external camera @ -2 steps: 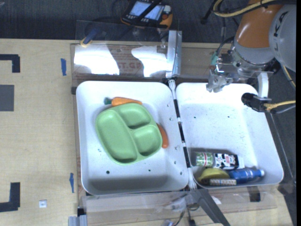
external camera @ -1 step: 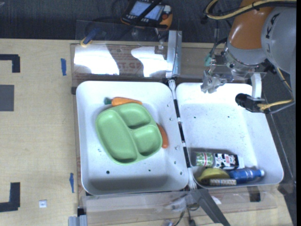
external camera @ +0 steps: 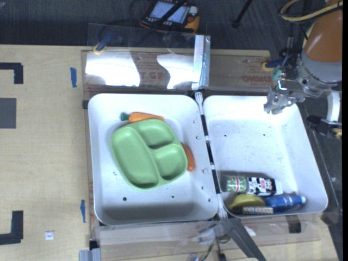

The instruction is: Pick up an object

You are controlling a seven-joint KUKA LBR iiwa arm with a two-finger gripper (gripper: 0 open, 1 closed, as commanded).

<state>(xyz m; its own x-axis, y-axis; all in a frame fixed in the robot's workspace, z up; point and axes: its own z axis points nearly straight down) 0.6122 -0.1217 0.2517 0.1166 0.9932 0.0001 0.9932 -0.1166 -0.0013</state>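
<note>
Right bin [external camera: 304, 145] | can [external camera: 250, 185] near front | pincer [external camera: 276, 104] apparently far corner, apart

Grey arm [external camera: 321, 69], orange band [external camera: 325, 39]

No legible text: can [external camera: 250, 185] label print and cardboard [external camera: 163, 69] lettering both too blurred.

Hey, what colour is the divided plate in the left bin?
Light green. The divided plate lies in the left bin, seen best in the camera view.
</note>
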